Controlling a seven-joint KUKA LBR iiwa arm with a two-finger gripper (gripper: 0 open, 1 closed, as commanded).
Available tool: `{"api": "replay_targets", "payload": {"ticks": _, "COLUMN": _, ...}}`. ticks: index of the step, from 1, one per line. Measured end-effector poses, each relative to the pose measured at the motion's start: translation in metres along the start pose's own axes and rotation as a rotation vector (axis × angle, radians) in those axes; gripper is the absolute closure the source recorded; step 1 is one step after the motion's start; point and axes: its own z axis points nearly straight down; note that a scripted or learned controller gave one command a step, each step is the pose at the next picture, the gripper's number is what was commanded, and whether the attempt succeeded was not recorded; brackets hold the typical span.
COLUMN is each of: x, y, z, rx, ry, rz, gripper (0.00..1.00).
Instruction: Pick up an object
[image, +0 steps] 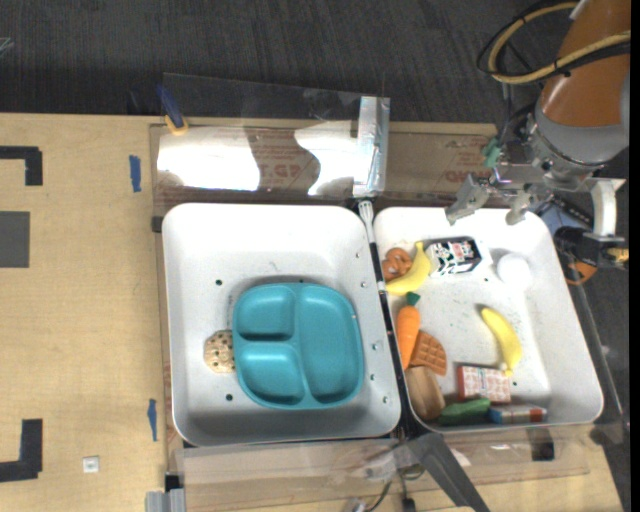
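Note:
My gripper (492, 203) hangs above the far edge of the right bin (575, 370), its two fingers spread open with nothing between them. Below it in that bin lie a black-and-white carton (452, 255), a small banana (412, 274) beside an orange pretzel-like piece (397, 262), a carrot (408, 330), a waffle (431, 352), a larger banana (502, 336), a red-and-white box (484, 381), a brown bread piece (424, 391) and a green vegetable (463, 409).
The left bin (190, 240) holds a teal divided plate (296, 344) and a cookie (218, 350) at its left. A clear panel (270, 150) stands behind the bins. A white round thing (513, 267) sits at the right bin's far right.

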Motion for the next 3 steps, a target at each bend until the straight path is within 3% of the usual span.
{"api": "replay_targets", "payload": {"ticks": 1, "x": -0.006, "y": -0.062, "z": 0.125, "rx": 0.008, "ry": 0.000, "rz": 0.051, "gripper": 0.00}}
{"api": "replay_targets", "payload": {"ticks": 2, "x": -0.082, "y": -0.103, "z": 0.183, "rx": -0.005, "ry": -0.002, "rz": -0.057, "gripper": 0.00}}
{"api": "replay_targets", "payload": {"ticks": 3, "x": -0.082, "y": -0.101, "z": 0.171, "rx": -0.012, "ry": -0.004, "rz": -0.057, "gripper": 1.00}}
